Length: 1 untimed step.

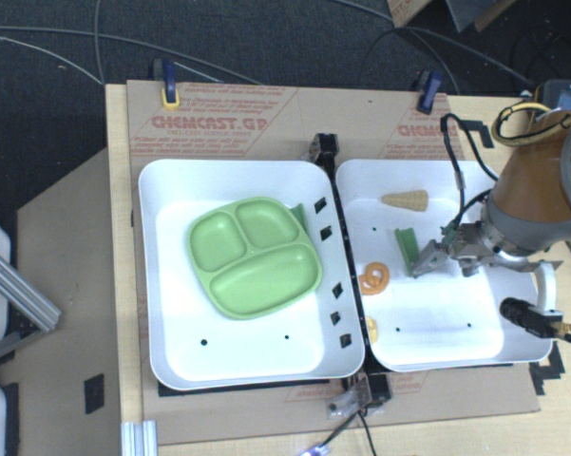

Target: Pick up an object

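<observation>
The right bin (437, 340) holds a small green stick (406, 245), an orange ring (374, 277) and a tan cone (405, 200). A tiny yellow piece (371, 329) lies against that bin's left wall. My gripper (426, 262) hangs low over the right bin, just right of the green stick's lower end and very close to it. Whether it touches the stick is unclear. The orange ring lies a little to the gripper's left and the cone lies farther back.
The left bin (157, 283) holds a green divided plate (255, 256) that covers much of its floor. A black divider with clips (334, 255) runs between the bins. My arm (537, 198) covers the right bin's right side.
</observation>
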### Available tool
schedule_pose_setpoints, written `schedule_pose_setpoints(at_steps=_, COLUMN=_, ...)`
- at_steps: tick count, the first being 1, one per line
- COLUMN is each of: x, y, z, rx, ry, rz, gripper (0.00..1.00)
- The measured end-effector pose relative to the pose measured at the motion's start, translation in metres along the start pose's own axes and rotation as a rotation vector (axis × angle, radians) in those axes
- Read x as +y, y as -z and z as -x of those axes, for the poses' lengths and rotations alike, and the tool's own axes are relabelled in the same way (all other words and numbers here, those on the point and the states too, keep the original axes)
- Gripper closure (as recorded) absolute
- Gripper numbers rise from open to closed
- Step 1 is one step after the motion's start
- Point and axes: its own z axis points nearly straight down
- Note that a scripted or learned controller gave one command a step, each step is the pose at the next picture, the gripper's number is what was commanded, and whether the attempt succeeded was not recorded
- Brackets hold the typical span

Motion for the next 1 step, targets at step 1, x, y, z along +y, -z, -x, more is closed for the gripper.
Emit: schedule_pose_setpoints(at_steps=1, x=0.0015, y=0.0138, z=0.0006, rx=-0.001, ry=-0.001, rz=0.006, gripper=1.0)
